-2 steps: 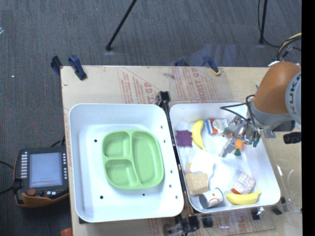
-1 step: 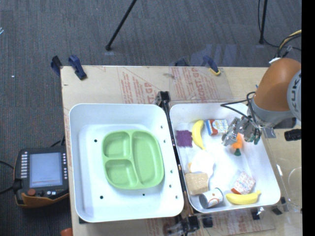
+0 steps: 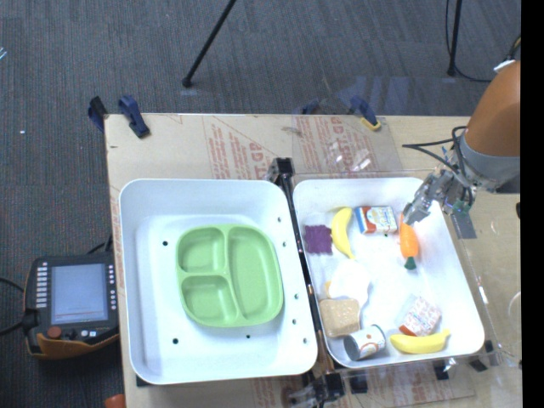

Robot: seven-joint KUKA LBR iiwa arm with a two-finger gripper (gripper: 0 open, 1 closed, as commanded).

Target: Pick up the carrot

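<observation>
The carrot (image 3: 409,240) is orange with a green end pointing toward the front. It sits in the upper right part of the right bin (image 3: 472,291), just right of a small red and white carton (image 3: 376,219). My gripper (image 3: 422,204) reaches in from the right and is directly above the carrot's orange top end, touching or nearly touching it. Whether the carrot rests on the bin floor or hangs from the gripper I cannot tell.
The right bin also holds a banana (image 3: 342,230), a purple piece (image 3: 318,239), a white lump (image 3: 348,279), a toast slice (image 3: 340,315), a small can (image 3: 365,342), a second banana (image 3: 419,342) and a red-white packet (image 3: 421,315). The left bin (image 3: 136,228) holds a green divided plate (image 3: 229,274).
</observation>
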